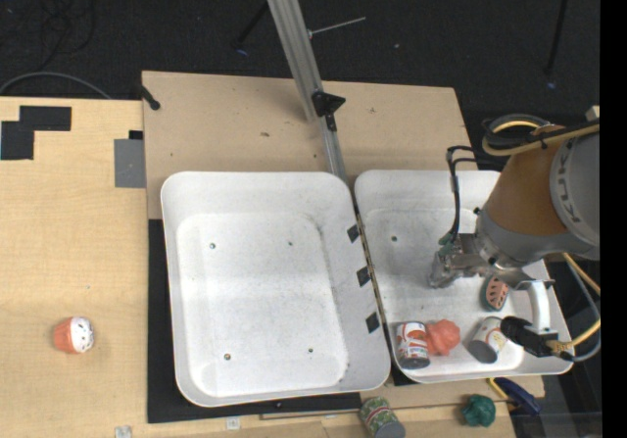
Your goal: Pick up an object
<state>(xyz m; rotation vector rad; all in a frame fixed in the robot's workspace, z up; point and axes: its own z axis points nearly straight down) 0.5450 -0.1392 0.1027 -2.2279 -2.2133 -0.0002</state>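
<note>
I am hovering my fingers low over the shallow white right-hand bin, above a bare patch of its floor. From this slanted look down I cannot tell whether they are apart or together, and I am seeing nothing caught between them, so I am treating the pick as not yet made.

The candidates are lying on the near-rim side of my fingers. A short red-and-white cylindrical can is sitting almost straight ahead of them toward that rim, and a soft-looking pinkish-red lump is touching its side, the side nearer my arm. Further along that side a small grey-and-white object is resting, too small for me to name. Just beside my fingers, on the arm side, a small reddish striped piece is lying, partly tucked under my wrist.

I am judging the pinkish-red lump the best target: it looks compliant and sits clear of the bin wall. To do this well I am planning to travel toward the near rim, centre above the lump and turn my wrist so that my closing line runs alongside the can, not into it. I am also wanting to come down fully to the bin floor before closing, since a shallow grab would likely slip off.
</note>
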